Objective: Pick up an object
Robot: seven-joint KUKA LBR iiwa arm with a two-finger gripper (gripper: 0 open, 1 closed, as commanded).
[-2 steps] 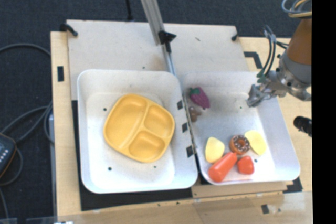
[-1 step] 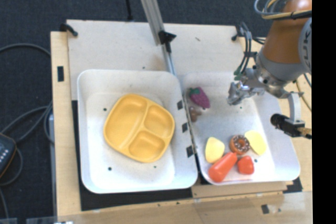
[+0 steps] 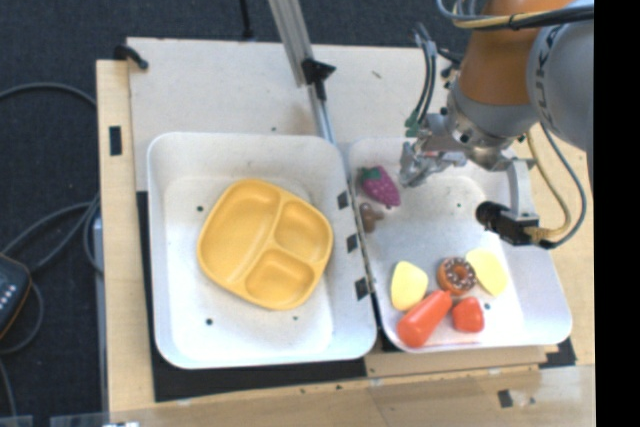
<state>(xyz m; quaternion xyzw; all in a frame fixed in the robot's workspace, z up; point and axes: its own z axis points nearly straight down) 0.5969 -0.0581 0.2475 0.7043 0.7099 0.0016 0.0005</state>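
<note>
Purple grapes (image 3: 380,186) | just left of end effector (image 3: 412,167) | grip state unclear

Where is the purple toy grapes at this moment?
The purple toy grapes lie in the right bin, near its upper left corner, just left of the gripper and above a small brown piece.

One fixed camera looks down at a slant on both white bins (image 3: 165,215)
</note>
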